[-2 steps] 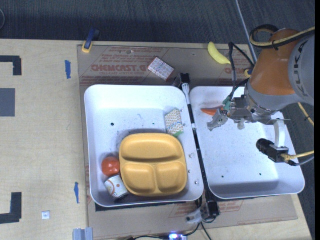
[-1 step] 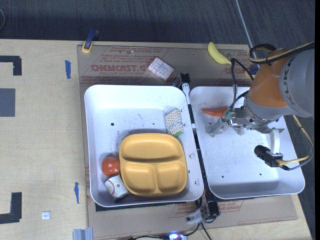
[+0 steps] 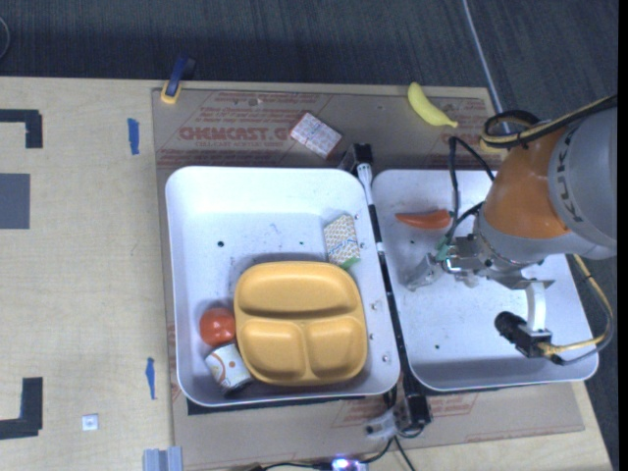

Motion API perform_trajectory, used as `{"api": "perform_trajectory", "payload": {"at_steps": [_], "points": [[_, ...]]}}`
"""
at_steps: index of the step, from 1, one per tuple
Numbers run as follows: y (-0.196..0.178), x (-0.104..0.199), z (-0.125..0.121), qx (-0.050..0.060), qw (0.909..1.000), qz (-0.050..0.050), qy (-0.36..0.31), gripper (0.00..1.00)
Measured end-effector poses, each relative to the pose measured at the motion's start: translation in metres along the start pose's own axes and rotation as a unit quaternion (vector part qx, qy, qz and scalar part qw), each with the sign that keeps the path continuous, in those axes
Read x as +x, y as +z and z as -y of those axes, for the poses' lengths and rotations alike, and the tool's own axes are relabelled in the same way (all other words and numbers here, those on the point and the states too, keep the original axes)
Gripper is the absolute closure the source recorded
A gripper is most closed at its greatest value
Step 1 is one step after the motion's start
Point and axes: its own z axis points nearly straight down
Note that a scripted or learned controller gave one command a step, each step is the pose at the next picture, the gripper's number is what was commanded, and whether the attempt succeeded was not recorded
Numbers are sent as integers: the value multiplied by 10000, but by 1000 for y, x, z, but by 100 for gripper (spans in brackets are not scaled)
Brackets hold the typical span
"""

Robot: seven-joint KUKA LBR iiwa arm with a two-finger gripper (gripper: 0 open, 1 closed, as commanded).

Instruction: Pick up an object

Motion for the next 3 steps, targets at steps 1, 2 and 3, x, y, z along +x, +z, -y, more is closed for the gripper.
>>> {"api": "perform_trajectory", "payload": {"at_steps": [1, 2, 3], "points": [[0, 4, -36, -8, 10000, 4, -7, 0], [0, 4, -28, 0, 10000, 2, -4, 0], [0, 4, -20, 0, 10000, 1, -5, 0]]}}
